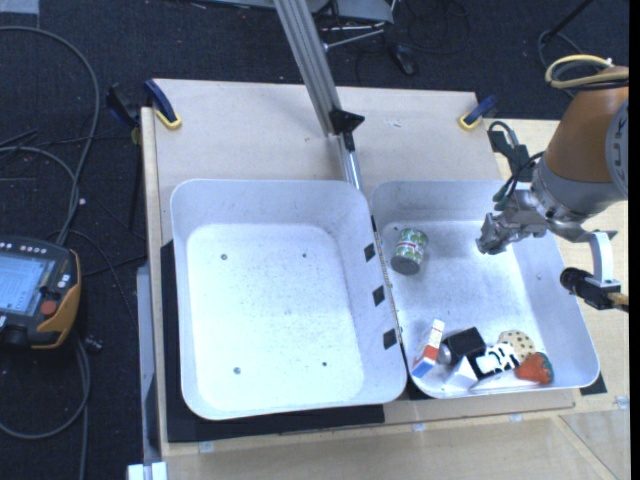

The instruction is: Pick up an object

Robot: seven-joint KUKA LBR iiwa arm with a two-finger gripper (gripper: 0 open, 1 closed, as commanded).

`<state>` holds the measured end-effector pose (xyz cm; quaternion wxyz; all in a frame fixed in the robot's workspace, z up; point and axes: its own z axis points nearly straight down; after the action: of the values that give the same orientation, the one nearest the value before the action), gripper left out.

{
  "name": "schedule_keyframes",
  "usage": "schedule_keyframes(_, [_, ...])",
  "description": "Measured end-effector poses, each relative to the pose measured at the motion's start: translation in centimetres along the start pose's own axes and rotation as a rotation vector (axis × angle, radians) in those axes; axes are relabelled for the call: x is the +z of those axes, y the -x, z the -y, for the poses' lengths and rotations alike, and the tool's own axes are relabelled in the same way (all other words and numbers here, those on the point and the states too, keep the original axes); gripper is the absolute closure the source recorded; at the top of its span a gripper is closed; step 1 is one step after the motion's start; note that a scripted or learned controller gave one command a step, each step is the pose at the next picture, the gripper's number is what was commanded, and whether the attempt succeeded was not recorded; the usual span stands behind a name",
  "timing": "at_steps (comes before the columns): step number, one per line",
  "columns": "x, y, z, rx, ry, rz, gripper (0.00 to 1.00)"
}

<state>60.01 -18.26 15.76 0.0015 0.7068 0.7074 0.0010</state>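
Observation:
The right bin (500,288) holds a small green-labelled can (408,249) lying near its left wall. At its front edge lie a white, red and blue box (431,345), a black block (463,344), a black-and-white item (492,362), a spotted round piece (516,342) and a red strawberry-like object (535,368). My gripper (493,236) hangs over the bin's back right part, to the right of the can and well apart from it. Nothing shows between its tips.
The left bin (270,298) sits beside the right one. A slanted aluminium pole (312,53) rises from the bins' back edge. Clamps (162,107) hold the bench corners. A teach pendant (35,293) lies on the floor at left.

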Motion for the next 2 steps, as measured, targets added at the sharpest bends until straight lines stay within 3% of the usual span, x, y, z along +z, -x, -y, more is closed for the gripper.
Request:
schedule_keyframes(1, [-6.18,0.23,0.36,0.001,0.001,0.0,1.0])
schedule_keyframes(2, [-6.09,0.21,0.35,0.0,-0.004,-0.001,1.0])
